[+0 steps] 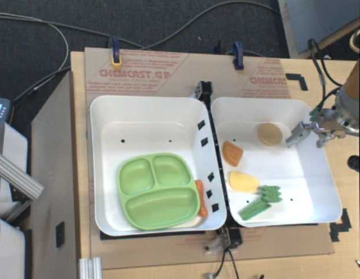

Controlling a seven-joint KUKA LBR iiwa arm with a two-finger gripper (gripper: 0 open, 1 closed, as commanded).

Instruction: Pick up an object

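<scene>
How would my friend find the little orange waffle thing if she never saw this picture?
Look at the right white bin, the one nearest the robot arm. Go to its left side, by the black divider between the bins: the waffle piece lies there, above the yellow piece. It alone is orange-brown with a ridged, crisscross surface; the tan round piece is smooth.

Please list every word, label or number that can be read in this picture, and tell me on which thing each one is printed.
"CHEMCAST G.P": red print, legible, on the brown board under the bins, behind the left bin.
"CHEMCAS...": the same red print on the board behind the right bin; its end is blurred.
Smaller red lines above and below both prints: too small to read.
</scene>
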